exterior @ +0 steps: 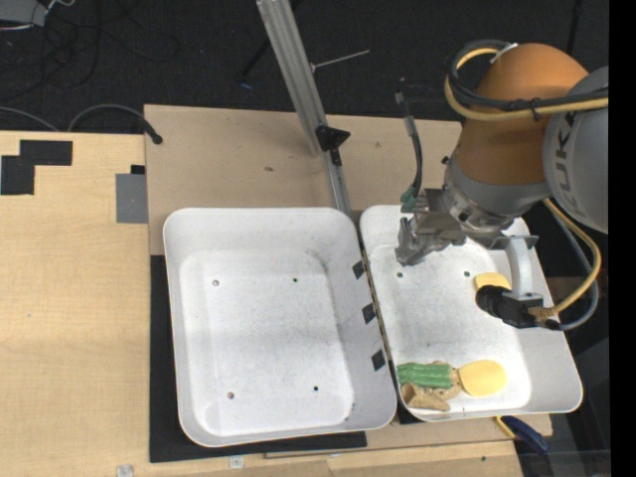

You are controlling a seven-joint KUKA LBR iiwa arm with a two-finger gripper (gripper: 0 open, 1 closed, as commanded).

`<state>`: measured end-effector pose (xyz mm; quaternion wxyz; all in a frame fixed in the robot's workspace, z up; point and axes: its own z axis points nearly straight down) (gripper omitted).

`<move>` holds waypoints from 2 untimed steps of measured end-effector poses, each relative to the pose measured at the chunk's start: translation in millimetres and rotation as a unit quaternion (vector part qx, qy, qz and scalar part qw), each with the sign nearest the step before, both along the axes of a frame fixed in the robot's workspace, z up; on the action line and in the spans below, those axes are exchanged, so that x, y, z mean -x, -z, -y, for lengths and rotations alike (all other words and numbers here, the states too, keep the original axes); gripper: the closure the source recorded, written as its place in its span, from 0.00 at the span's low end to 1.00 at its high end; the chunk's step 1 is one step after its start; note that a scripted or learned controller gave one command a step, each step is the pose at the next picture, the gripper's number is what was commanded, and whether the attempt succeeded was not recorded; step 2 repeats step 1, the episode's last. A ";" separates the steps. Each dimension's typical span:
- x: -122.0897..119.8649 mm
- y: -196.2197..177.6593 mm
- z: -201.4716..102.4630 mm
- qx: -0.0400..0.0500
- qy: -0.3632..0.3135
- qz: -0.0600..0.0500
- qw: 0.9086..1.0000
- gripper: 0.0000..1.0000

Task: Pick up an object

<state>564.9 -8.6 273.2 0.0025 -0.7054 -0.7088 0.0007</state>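
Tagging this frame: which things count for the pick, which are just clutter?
Job: gripper; right bin; in its near end, green toy, yellow piece, tan piece.
Clutter: left bin; metal rail; cables.

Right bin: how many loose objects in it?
3, clustered at the right bin's near edge: a green toy, a tan piece just below it, a yellow disc beside them. The arm may hide others.

The bench [229, 157] bears 2 white bins side by side: left bin [199, 229], right bin [556, 391].
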 end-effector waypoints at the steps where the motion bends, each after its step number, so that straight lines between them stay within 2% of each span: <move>1: -0.7 14.0 -45.9 0.001 0.001 -0.001 1.000 1.00; 2: -0.7 14.0 -45.9 0.001 0.001 -0.001 1.000 1.00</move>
